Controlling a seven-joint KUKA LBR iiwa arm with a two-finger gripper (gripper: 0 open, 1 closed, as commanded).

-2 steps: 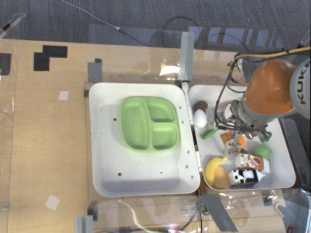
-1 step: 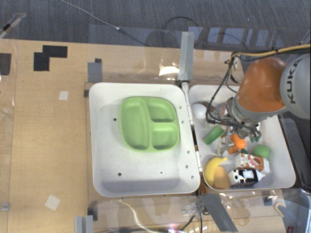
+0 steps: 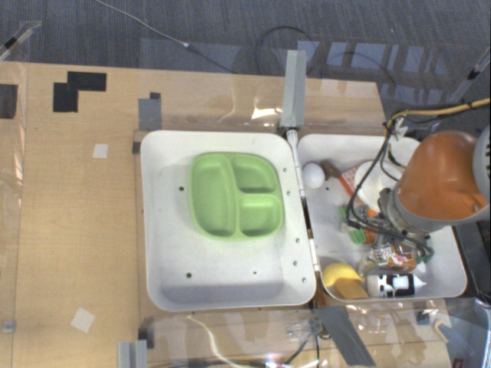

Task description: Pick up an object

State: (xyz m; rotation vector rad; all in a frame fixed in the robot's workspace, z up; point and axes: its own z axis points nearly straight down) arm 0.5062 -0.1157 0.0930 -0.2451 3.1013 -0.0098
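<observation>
The right bin (image 3: 454, 276) holds several small objects. A white ball (image 3: 313, 176) lies at its far left, with a brown-handled item (image 3: 331, 169) and an orange-and-white packet (image 3: 350, 181) beside it. At the near edge sit a yellow lemon-like object (image 3: 345, 280) and a white bottle with a black label (image 3: 393, 284). My gripper (image 3: 389, 244) hangs low over the bin's middle, under the orange wrist band (image 3: 441, 179), right above a colourful packet (image 3: 396, 261) and next to a small green piece (image 3: 358, 235). The wrist hides what lies beneath the gripper.
In the left bin (image 3: 165, 286) rests a green divided plate (image 3: 234, 195). A metal divider post (image 3: 293, 90) stands behind the bins' shared wall. Cables (image 3: 430, 113) loop around the arm at the right.
</observation>
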